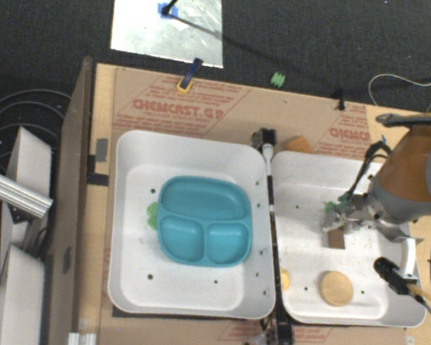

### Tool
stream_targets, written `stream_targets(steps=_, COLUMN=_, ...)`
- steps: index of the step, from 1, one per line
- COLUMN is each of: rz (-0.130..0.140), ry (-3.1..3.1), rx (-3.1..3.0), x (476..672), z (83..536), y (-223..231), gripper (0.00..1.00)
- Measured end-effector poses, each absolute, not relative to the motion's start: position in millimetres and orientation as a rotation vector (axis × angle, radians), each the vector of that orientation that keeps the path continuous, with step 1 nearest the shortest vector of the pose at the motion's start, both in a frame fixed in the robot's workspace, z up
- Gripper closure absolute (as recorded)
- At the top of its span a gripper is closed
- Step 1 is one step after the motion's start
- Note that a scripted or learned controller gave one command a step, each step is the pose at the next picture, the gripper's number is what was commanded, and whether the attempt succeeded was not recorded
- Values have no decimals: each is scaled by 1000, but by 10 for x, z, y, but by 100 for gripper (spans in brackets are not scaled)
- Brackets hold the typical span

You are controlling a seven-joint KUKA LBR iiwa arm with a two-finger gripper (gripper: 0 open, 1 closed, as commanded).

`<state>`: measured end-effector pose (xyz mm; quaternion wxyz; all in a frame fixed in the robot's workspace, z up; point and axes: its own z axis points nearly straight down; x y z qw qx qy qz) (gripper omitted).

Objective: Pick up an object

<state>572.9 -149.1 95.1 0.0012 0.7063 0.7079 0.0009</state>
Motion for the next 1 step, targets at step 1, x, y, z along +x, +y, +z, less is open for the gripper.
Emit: stream_targets(steps=1, rz=15, ry=2230, rx=2203, x=5852, z=1905, y=-736, gripper=100)
